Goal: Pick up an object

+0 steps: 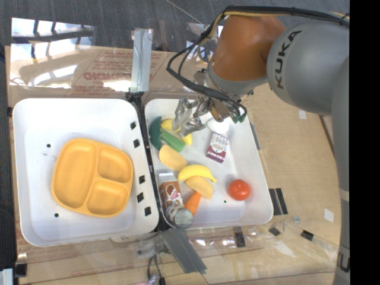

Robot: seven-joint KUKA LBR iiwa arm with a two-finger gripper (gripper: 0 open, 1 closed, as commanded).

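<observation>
Fingers (pixel 185 123) spread narrowly, holding nothing, poised in the right bin's (pixel 256 159) upper part. Left bin (pixel 29 123) given over to a yellow divided tray (pixel 92 176). Candidates crowded below centre-frame: banana (pixel 198 173), green vegetable (pixel 161 135), tomato (pixel 239 189).

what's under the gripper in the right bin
The gripper hangs over the right bin's far-left part, above a yellow piece and a green vegetable. Its metal fingers cover part of the yellow piece, so what lies directly beneath is hidden.

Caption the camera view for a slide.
End effector hovering over toy food in the right bin; yellow tray in the left bin.
</observation>
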